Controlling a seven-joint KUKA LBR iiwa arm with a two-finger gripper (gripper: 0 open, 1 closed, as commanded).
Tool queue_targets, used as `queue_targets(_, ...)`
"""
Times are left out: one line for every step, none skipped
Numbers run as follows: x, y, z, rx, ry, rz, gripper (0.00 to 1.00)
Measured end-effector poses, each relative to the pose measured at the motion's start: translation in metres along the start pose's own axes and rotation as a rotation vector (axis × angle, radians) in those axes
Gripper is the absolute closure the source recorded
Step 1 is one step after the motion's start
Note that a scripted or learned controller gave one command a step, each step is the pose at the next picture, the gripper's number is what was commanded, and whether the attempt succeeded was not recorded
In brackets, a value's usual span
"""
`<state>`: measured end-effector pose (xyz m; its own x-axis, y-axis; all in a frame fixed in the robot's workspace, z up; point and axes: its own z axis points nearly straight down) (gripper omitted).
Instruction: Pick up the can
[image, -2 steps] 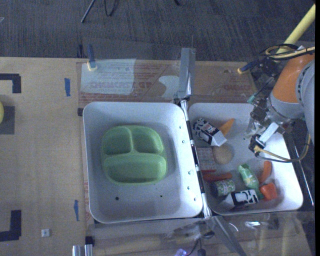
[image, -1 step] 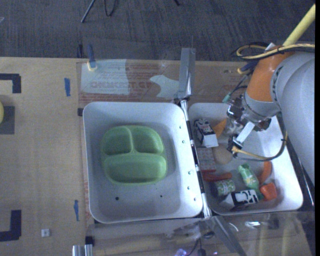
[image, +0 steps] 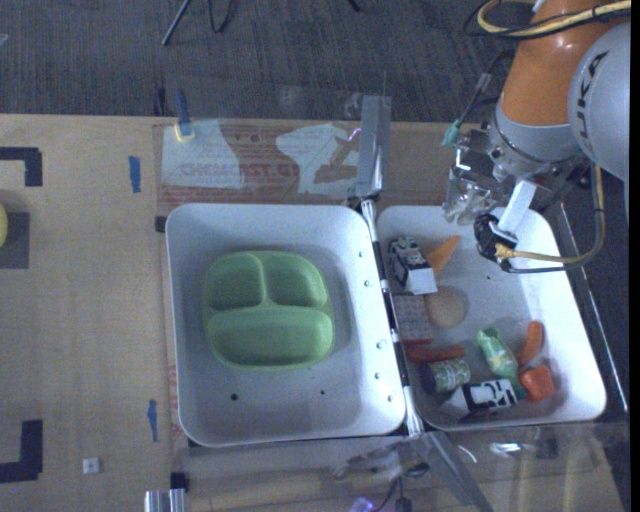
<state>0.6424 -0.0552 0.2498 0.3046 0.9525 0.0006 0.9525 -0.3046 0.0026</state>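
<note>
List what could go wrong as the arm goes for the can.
1. The can lies packed between a red strip, a green packet and a black-and-white box; fingers may catch a neighbour.
2. The gripper hangs over the bin's far corner, so descending here misses.

1. I read the 2 bins as smooth white plastic with a soft sheen: the left bin (image: 190, 300) and the right bin (image: 575, 330).
2. The green divided plate (image: 268, 308) looks like moulded plastic, smooth and semi-matt.
3. The bench top (image: 80, 330) has a matt, pale wood or board look.
4. The can (image: 450, 375) shows a dull greenish wrap; I think it is metal beneath, but the view is too coarse to be sure.
5. The arm's orange band (image: 540, 90) looks glossy, and its grey shell (image: 610, 80) smooth and satin.
6. The gripper (image: 470, 200) glints like bare metal.
</note>
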Motion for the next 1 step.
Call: queue_targets(0.0067, 0.0224, 0.0606, 0.006, -0.003, 0.320, 1.00)
